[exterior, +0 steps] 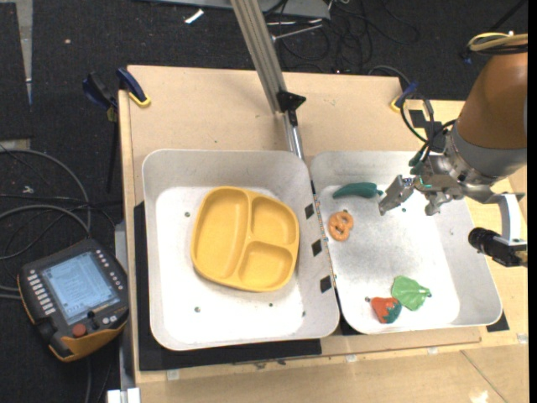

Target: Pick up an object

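Note:
In the right bin lie a dark green pepper-shaped toy near the back left, an orange pretzel-like piece below it, and a light green leafy toy beside a small red and teal piece at the front. My gripper hangs over the back of this bin, right of the green pepper. Its two fingers are spread apart with nothing between them.
The left bin holds a yellow divided plate. A slanted metal pole crosses the bench's back edge between the bins. Blue clamps sit at the bench's back corners. A teach pendant lies on the floor at left.

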Robot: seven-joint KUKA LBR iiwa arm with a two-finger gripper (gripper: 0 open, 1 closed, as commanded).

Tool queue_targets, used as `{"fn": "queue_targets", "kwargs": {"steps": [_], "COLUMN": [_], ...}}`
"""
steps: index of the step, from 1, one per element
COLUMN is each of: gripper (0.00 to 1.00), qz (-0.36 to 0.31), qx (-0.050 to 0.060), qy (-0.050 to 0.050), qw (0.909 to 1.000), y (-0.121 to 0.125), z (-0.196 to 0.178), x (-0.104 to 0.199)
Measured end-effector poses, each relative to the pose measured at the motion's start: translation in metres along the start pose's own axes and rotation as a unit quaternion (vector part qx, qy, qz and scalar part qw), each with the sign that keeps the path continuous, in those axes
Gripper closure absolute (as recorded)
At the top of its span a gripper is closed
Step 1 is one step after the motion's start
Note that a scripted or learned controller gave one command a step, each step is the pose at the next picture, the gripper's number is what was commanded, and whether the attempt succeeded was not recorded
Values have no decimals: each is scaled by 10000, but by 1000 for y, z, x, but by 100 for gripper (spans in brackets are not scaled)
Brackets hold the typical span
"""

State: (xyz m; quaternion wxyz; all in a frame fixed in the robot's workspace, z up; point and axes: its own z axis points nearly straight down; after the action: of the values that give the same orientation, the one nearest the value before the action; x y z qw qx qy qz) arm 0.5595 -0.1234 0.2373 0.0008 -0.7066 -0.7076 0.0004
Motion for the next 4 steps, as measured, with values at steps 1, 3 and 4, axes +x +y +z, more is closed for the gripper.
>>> {"fn": "queue_targets", "kwargs": {"steps": [1, 3, 4], "gripper": [0, 0, 0], "qz": [3, 4, 6], "qx": [-2, 21, -3], "qy": [-1, 3, -4], "qw": [10000, 10000, 10000], "y": [0, 0, 0], "z": [0, 107, 143], "x": [0, 15, 15]}}
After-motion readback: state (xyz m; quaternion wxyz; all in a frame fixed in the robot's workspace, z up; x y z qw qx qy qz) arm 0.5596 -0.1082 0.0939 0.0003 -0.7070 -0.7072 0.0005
